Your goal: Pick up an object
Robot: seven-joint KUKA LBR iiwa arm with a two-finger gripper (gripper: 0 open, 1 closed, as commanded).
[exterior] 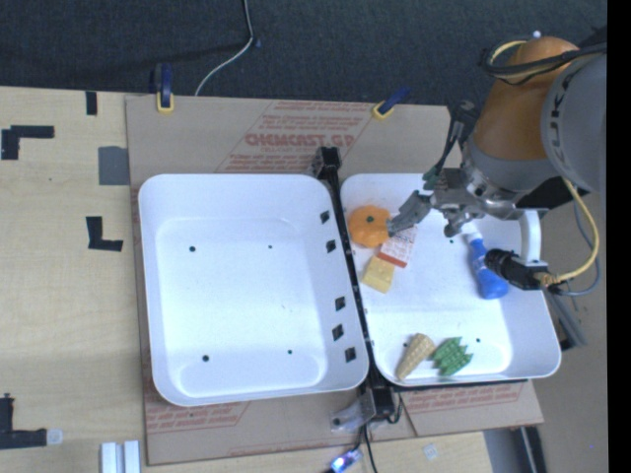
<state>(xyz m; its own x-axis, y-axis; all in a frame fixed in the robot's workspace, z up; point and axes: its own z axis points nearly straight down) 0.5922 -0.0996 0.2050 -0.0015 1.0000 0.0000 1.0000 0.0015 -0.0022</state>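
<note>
The arm (537, 106) hides the right bin's (513, 363) far corner; its gripper (431, 215) hangs there with fingers spread, gripping nothing. Orange (370, 225) and yellow block (380, 274) lie beside it; the blue bottle (485, 269) is partly covered

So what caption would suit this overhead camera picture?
Grey arm's gripper hovers over right white bin holding orange round fruit toy, blue bottle, green toy.

Orange fruit (370, 226) sitting beside the jaws, yellow block (379, 275) (red-white label) below, blue bottle (486, 269), green toy (452, 356).
</note>
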